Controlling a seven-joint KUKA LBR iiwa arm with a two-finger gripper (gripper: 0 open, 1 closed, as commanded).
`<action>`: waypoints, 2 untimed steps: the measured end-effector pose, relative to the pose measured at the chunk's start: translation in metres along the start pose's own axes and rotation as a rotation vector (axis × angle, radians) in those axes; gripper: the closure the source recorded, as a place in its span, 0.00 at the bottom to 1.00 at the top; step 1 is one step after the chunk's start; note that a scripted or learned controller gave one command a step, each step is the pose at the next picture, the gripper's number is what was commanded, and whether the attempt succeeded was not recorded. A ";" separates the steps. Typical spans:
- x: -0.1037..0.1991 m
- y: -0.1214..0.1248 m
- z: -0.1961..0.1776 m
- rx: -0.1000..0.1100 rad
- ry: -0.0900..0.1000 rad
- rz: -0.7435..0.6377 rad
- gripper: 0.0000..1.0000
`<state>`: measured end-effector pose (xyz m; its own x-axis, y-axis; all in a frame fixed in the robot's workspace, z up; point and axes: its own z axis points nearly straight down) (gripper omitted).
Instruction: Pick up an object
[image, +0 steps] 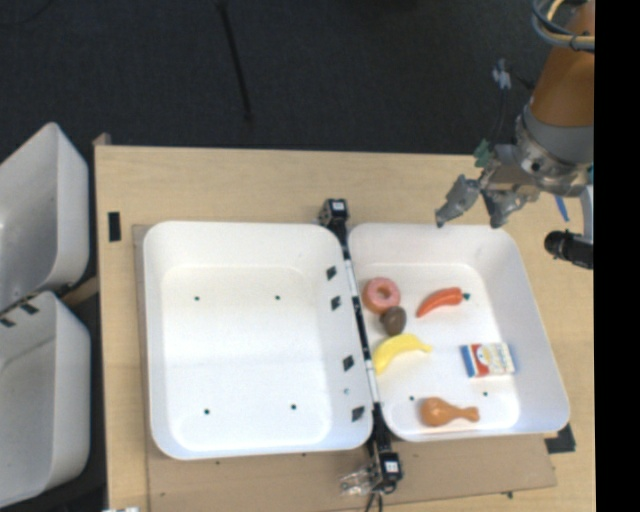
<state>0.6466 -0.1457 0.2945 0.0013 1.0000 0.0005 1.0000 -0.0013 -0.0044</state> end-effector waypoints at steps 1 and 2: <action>-0.004 -0.027 0.119 0.013 0.002 0.000 0.00; -0.029 -0.015 0.163 0.004 -0.002 0.001 0.00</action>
